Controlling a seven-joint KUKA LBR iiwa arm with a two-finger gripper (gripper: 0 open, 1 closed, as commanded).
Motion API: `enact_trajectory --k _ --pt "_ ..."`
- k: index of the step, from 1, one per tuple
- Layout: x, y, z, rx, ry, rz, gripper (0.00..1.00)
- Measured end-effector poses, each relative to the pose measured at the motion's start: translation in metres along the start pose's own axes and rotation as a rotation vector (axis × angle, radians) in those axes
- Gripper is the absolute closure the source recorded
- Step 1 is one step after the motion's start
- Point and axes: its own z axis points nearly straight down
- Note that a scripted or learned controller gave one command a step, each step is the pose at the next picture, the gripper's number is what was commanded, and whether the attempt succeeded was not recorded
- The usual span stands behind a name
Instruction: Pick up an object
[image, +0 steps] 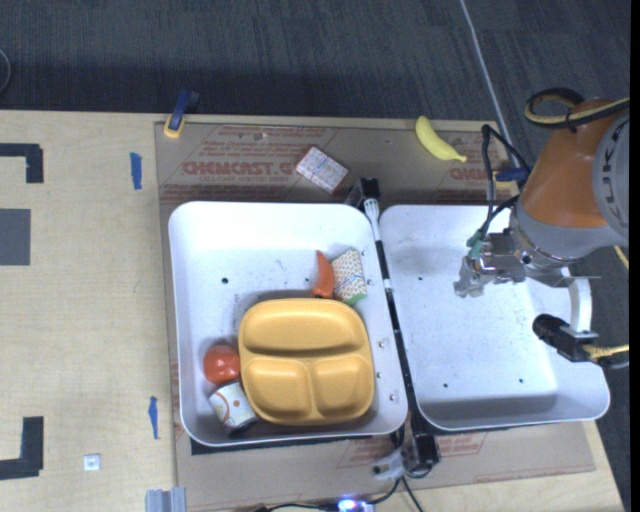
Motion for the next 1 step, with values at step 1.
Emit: enact_trajectory --k 1 --pt "-0.02 -0.0684 -0.0768 0.0 0.0 -0.001 1.0"
